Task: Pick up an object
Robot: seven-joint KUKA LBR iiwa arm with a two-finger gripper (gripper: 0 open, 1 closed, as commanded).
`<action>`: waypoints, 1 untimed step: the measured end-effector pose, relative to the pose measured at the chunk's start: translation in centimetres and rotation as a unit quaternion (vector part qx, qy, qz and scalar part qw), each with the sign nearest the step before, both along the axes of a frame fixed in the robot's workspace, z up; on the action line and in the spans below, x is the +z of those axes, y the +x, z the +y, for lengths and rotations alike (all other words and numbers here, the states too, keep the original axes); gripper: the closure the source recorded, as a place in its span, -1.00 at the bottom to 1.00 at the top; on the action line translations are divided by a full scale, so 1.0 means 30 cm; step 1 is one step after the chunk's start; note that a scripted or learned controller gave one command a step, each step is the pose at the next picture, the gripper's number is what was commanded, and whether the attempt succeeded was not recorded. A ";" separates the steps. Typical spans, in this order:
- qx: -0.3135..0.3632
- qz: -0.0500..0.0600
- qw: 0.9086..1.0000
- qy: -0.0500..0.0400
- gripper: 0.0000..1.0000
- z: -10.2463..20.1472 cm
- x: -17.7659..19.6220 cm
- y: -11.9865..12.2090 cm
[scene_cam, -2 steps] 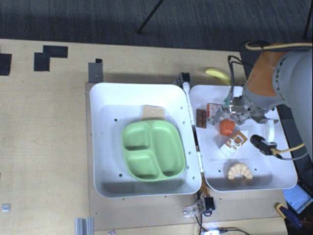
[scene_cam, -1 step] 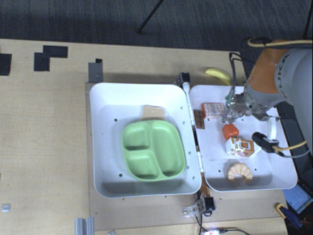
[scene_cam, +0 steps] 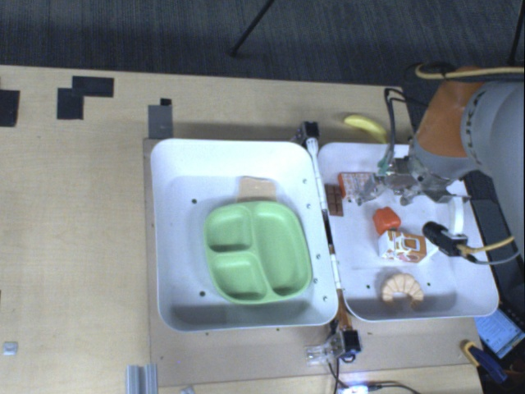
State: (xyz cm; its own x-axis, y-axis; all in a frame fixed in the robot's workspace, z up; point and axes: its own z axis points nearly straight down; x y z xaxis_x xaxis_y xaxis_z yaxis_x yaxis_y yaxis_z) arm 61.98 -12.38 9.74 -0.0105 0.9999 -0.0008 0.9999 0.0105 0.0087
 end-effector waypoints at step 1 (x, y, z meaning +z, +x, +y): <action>-0.004 0.002 1.000 0.000 -1.00 0.056 -0.038 -0.130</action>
